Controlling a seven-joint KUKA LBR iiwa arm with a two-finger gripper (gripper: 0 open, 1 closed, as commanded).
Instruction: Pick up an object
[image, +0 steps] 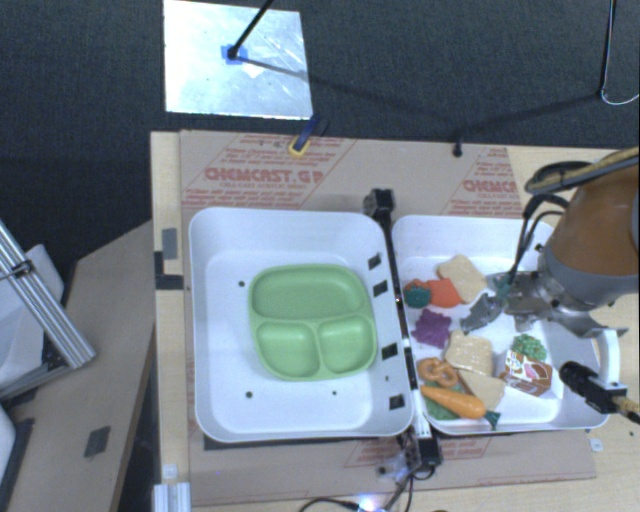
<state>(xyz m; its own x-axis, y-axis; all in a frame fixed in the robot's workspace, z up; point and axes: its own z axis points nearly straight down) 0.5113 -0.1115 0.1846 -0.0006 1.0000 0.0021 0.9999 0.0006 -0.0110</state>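
Observation:
The right bin (500, 232) holds several toy foods. Among them are a tan bread slice (461, 271), an orange-red piece (436, 293) with a green bit, purple grapes (432, 327), a pretzel (436, 371), a carrot (455, 402), two pale bread slices (471, 355), broccoli (528, 348) and a brown-and-white packet (527, 376). My gripper (487, 308) hangs low over the middle of this bin, just above the pale bread slices and right of the grapes. The arm's orange band (600, 235) hides the bin's right side.
The left bin (215, 300) holds a green divided plate (311, 320). A black divider with clips (385, 290) runs between the bins. A black part (590, 387) sticks out near the right bin's front right corner. Metal rails (35, 300) lean at the far left.

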